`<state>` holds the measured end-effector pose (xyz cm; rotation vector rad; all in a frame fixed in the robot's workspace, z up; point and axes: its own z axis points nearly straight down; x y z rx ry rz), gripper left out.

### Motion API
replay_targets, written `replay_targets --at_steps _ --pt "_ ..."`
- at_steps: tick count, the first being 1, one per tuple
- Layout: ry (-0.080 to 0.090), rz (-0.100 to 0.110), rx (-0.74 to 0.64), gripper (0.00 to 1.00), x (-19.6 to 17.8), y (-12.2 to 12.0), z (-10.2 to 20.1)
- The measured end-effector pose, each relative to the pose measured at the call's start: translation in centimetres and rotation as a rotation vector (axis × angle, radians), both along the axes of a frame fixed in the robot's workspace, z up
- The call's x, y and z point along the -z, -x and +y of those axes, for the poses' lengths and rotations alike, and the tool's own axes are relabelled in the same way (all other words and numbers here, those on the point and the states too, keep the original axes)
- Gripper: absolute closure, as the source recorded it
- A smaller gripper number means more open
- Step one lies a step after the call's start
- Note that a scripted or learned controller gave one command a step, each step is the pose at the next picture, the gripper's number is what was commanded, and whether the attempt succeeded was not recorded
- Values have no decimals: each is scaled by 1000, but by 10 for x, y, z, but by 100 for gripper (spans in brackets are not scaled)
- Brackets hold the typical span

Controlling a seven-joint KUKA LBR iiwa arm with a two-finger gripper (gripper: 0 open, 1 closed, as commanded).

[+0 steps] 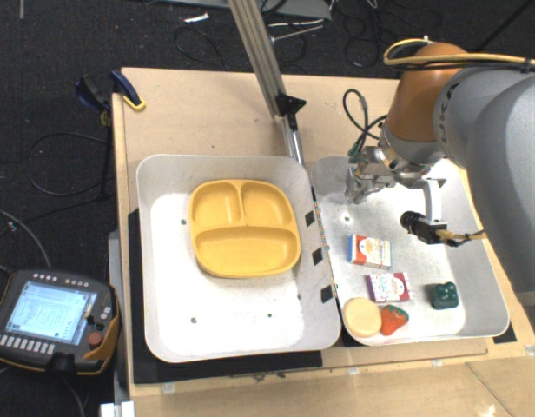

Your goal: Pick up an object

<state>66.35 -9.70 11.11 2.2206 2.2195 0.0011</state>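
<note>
Camera view: the gripper (358, 189) hangs over the far part of the right bin (476, 207); whether it is wide or narrow, I cannot tell. Nearer the front lie a red-and-white carton (370, 251), a pink packet (387, 286), a green block (443, 296), a cream disc (363, 317) and a red strawberry (394, 320). The left bin (163, 259) holds a yellow tray (244, 228).

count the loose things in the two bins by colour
yellow: 1, the divided plate in the left bin
white and red: 1, a small carton
purple and white: 1, a small box
cream: 1, a round piece
red: 1, a strawberry-like piece
dark green: 1, a small lump
total: 6, five of them in the right bin
</note>
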Motion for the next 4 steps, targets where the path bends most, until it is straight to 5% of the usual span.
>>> replay_targets --at_steps 2,4 --pt "1 -6 -2 100 -115 -1 -2" --pt "-3 5 -8 100 -114 41 104"
